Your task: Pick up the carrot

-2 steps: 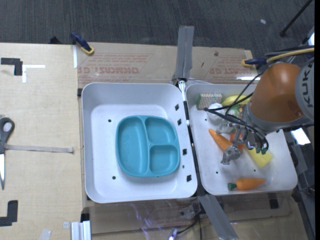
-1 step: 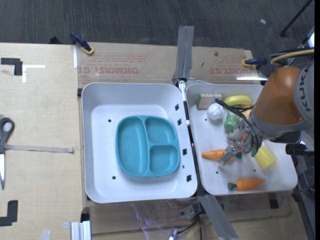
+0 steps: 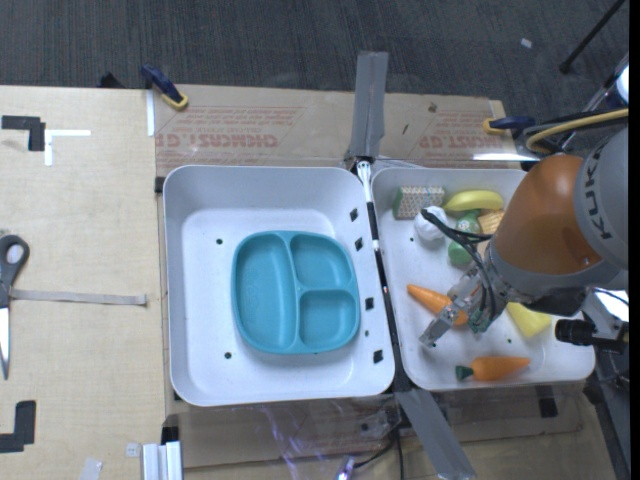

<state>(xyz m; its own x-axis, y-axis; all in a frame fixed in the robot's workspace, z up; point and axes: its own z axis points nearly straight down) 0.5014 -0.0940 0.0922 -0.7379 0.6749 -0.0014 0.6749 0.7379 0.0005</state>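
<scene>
Carrots number two, both orange plastic ones in the right shallow white bin (image 3: 412,363): one carrot (image 3: 430,297) lies by the two-finger gripper (image 3: 452,320), touching its parted fingers, though I cannot tell if they grip it; the other carrot (image 3: 493,368) is near the front wall. One teal divided plate (image 3: 297,292) sits in the left white bin (image 3: 190,298), one yellow banana (image 3: 472,202) lies at the back, and both bins rest on a pale wooden bench (image 3: 75,268) above dark carpet (image 3: 250,18).

orange carrot (image 3: 430,297) lying in right bin (image 3: 405,353)

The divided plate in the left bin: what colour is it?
Plain teal-blue all over, no pattern; the plate shows clearly in the camera view, lying in the left bin.
</scene>
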